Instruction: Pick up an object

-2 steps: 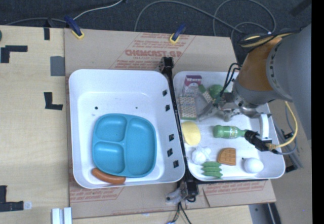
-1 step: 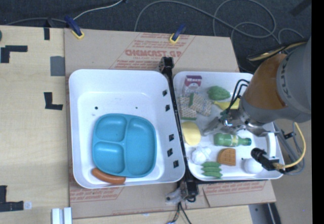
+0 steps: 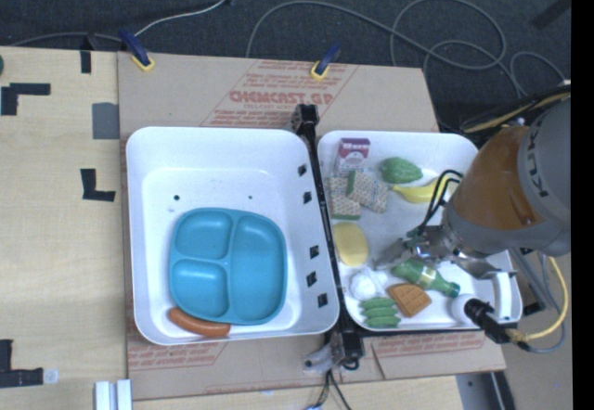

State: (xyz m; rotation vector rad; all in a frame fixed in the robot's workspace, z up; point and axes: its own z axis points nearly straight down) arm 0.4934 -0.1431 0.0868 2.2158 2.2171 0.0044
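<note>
The right bin (image 3: 457, 144) holds several toy foods: a red-and-white packet (image 3: 355, 150), a green leafy piece (image 3: 401, 170), a yellow banana (image 3: 420, 192), patterned packets (image 3: 358, 193), a pale yellow block (image 3: 350, 243), a white round piece (image 3: 364, 286), a green pea pod (image 3: 379, 311), an orange cracker (image 3: 408, 299) and a green bottle (image 3: 430, 276). My gripper (image 3: 406, 252) is low in this bin, just above the green bottle and right of the yellow block. The wrist hides much of the bin's right side.
The left bin (image 3: 148, 158) contains a blue divided plate (image 3: 227, 264) and an orange sausage (image 3: 199, 323) at its front edge. A black divider (image 3: 313, 204) runs between the bins. Cables lie on the dark floor behind the bench.
</note>
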